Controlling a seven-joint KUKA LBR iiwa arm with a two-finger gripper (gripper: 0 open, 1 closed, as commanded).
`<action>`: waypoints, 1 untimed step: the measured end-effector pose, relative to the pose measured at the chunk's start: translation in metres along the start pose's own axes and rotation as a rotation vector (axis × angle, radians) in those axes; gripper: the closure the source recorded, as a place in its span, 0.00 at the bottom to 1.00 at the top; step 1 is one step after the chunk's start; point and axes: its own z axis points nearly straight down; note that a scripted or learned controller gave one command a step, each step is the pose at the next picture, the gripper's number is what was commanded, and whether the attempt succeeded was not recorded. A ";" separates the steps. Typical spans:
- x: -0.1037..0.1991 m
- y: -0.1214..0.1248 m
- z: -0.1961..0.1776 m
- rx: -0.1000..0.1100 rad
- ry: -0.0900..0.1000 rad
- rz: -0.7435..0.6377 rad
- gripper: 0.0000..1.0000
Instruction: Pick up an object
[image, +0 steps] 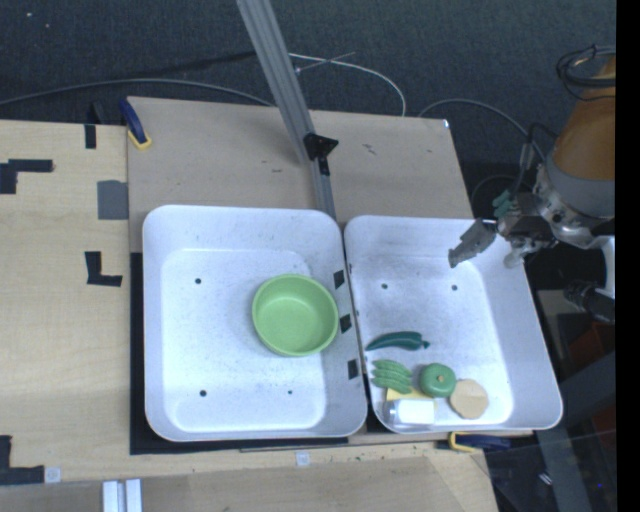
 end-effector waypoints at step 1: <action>0.000 0.000 0.000 0.000 0.000 0.000 0.00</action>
